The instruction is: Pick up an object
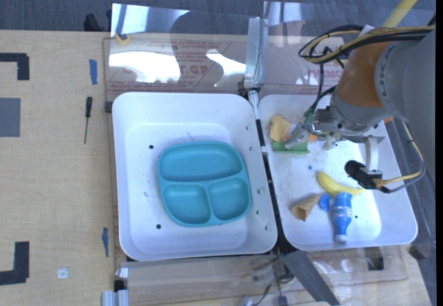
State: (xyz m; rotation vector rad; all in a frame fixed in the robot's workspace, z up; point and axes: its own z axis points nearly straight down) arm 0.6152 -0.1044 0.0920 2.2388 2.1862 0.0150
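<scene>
Hovering gripper (309, 130) above right bin (394, 228)

The grey arm (405, 79) reaches in from the right, claw (308, 133) held low.

teal tray (203, 182) | white bins (131, 159) | yellow banana (335, 184) | blue bottle (340, 213) | tan desk (48, 173) | orange-banded grey arm (387, 76)

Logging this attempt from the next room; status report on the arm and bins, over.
Gripper low in right white bin, by green flat piece. Yellow banana, blue bottle lie loose. Teal divided tray in left bin.
</scene>
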